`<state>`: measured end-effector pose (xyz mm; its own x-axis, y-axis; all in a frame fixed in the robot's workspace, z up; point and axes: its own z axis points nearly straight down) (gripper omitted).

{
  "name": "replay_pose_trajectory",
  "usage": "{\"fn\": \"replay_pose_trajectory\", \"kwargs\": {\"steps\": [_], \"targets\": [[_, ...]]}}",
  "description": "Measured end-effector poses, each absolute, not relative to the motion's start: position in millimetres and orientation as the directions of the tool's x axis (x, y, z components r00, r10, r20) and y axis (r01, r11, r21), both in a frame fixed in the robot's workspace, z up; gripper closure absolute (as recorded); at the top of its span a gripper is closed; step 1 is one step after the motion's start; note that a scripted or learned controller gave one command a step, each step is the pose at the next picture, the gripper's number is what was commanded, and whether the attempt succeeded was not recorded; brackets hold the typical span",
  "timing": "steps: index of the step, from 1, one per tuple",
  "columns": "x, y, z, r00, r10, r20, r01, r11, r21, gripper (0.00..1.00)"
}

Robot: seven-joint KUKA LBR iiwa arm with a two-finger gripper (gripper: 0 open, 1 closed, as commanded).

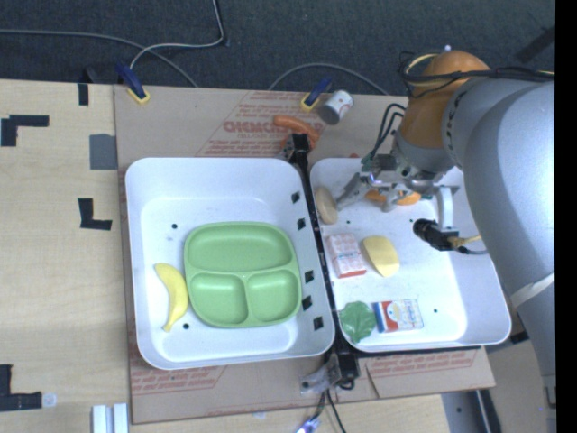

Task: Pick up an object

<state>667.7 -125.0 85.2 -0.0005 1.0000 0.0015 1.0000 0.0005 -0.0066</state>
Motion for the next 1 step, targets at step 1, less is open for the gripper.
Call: {"fn": "replay_pose_trajectory", "kwargs": {"steps": [1], "targets": [[667.6, -129.1, 85.2, -0.001, 1.000, 0.002, 1.000, 0.001, -0.007, 0.00]]}}
